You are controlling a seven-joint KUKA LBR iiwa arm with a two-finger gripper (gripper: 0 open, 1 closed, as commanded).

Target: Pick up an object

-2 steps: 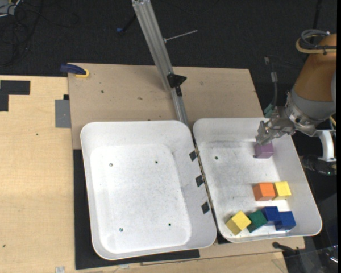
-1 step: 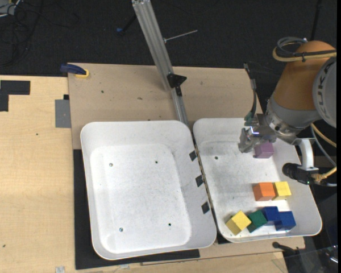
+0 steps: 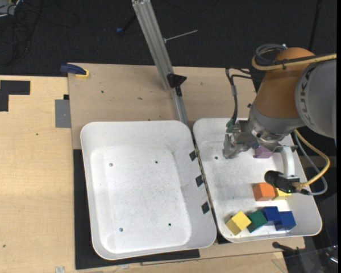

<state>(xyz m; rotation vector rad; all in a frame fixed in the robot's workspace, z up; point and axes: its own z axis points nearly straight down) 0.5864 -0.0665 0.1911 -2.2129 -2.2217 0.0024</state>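
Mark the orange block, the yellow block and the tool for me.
Small orange cube-shaped block [image 3: 264, 191]: camera view, on its top face.
Small yellow cube-shaped block [image 3: 237, 222]: camera view, on its top face.
Grey metal two-finger tool [image 3: 233, 149]: camera view, midway between its fingertips, above the right bin's floor.

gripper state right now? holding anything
gripper: low over the right bin, away from the blocks; open or shut cannot be told, nothing seen held.
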